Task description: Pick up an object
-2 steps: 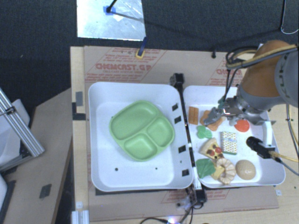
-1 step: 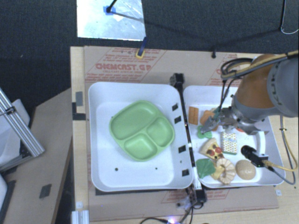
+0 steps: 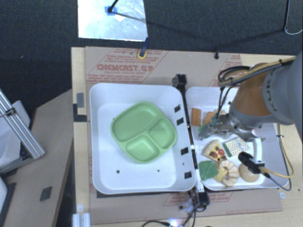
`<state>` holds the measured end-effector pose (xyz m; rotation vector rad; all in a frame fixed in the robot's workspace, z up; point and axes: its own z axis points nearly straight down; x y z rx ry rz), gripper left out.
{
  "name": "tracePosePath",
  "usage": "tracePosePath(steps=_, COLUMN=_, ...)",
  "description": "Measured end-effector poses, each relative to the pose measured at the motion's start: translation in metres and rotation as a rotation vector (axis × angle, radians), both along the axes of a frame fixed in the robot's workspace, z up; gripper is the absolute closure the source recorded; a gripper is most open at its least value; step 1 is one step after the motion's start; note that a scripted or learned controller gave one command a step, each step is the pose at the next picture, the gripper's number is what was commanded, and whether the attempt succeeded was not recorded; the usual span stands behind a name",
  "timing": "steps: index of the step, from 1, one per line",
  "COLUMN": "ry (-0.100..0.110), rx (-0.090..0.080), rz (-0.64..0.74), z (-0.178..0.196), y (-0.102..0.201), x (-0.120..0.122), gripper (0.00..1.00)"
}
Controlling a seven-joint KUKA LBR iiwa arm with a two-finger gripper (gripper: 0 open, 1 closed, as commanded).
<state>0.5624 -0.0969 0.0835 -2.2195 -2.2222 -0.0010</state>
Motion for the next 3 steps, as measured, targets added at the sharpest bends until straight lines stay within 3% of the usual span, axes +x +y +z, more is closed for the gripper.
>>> tracePosePath(steps=1, ry=-0.003, rx=-0.001, rz=-0.001, z=0.011, y=-0.001, x=0.0, gripper=1.0)
tracePosePath(steps=2, ry=-0.007, rx=-0.002, rz=0.003, z=0.06, y=0.003, x=0.01, gripper=1.0)
tracePosePath(steps=3, ry=-0.006, rx=-0.002, rz=0.003, z=0.115, y=0.001, x=0.002, gripper=1.0)
